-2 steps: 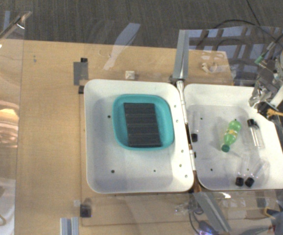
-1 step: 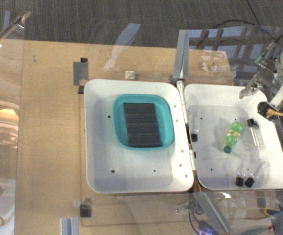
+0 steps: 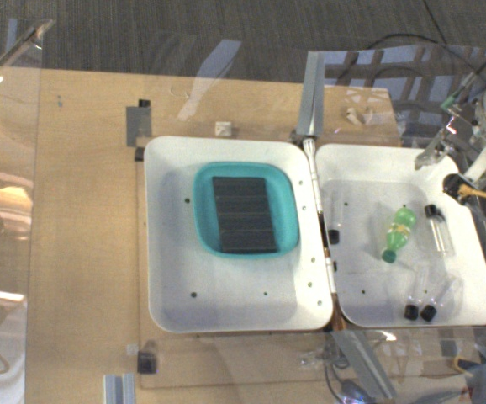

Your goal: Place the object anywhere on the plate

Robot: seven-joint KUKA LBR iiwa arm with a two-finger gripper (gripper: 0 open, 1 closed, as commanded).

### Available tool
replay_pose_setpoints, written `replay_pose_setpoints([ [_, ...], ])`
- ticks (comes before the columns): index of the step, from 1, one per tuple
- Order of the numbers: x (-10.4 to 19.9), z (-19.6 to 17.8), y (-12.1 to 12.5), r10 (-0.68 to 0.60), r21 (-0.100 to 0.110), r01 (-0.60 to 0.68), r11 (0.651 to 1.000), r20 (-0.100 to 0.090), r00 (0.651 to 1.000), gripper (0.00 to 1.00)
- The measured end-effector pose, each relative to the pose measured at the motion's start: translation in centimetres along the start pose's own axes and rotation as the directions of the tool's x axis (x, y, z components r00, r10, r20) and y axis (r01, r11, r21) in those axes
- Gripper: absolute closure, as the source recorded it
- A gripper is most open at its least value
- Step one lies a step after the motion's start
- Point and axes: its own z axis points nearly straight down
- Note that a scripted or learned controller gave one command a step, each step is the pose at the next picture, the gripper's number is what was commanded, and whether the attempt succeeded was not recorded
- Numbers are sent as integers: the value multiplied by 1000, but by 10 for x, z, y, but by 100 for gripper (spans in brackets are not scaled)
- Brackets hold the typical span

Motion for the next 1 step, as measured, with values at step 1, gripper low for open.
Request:
replay_pose_setpoints([
  [1,3,-10,0,-10,-2,10,1000,0,1000,100],
])
